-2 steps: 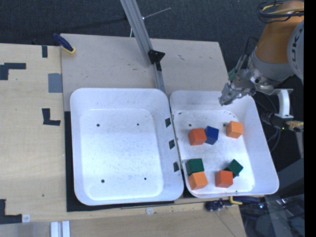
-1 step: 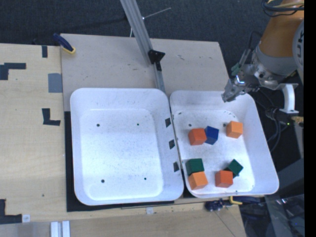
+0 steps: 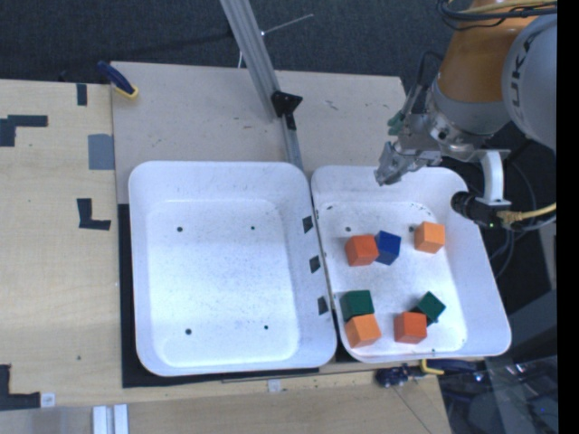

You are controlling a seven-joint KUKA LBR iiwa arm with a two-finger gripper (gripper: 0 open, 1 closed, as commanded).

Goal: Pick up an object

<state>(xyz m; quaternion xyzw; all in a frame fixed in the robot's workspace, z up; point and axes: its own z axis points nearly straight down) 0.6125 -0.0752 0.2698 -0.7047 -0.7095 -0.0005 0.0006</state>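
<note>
The right bin (image 3: 470, 242) holds several small blocks. An orange block (image 3: 361, 250) touches a blue block (image 3: 388, 246) near the bin's middle. Another orange block (image 3: 430, 237) lies to their right. Along the near side are a dark green block (image 3: 356, 303) with an orange block (image 3: 364, 330) just in front of it, a red-orange block (image 3: 410, 326) and a second dark green block (image 3: 431, 306). My gripper (image 3: 391, 172) hangs above the far rim of this bin, well clear of the blocks, with nothing seen between its fingers.
The left bin (image 3: 217, 260) stands beside the right one. A slanted metal pole (image 3: 258, 57) with a black clamp (image 3: 286, 104) crosses the bench behind the bins. A blue and yellow tool (image 3: 118, 79) lies at the far left.
</note>
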